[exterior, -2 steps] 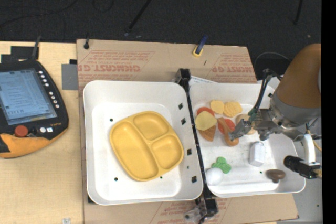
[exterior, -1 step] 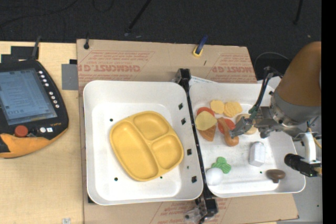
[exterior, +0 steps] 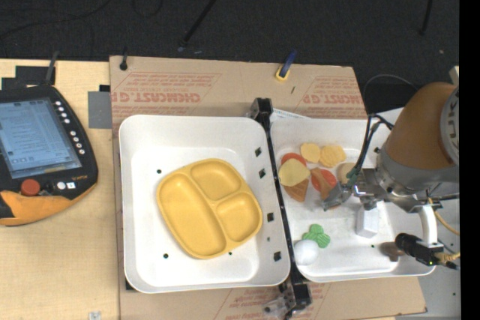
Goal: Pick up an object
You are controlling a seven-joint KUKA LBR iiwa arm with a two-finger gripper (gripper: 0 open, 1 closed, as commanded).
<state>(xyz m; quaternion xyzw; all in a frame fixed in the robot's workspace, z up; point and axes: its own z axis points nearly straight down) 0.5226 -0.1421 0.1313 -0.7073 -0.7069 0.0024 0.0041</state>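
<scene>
Occupying the middle of the frame: cardboard sheet (exterior: 225, 90) printed with red lettering, bearing two shallow white bins side by side. Left bin (exterior: 142, 161) at centre, holding a yellow divided plate (exterior: 208, 206) of three compartments, lying tilted. Right bin (exterior: 352, 258) at centre right, parted from the left one by a black divider strip (exterior: 274, 187). Reaching in from the right edge: grey arm (exterior: 420, 139) with an orange band, wrist low over the right bin. Gripper (exterior: 346, 189) pointing left, tip just beside the red and orange pieces; jaw state impossible to tell, and nothing seen held between them. Lying at the left edge on the tan bench: control pendant (exterior: 41, 154) with lit screen and red button. Clustered in the upper half of the right bin: orange toy foods (exterior: 321, 155), a yellow-and-brown wedge (exterior: 294, 177), a red piece (exterior: 324, 180), all close together or touching. Near the bin's lower left corner: green toy (exterior: 318, 236) touching a white ball (exterior: 306, 251). Fixed at the cardboard's top edge: small blue-and-yellow clip (exterior: 285, 67).
</scene>
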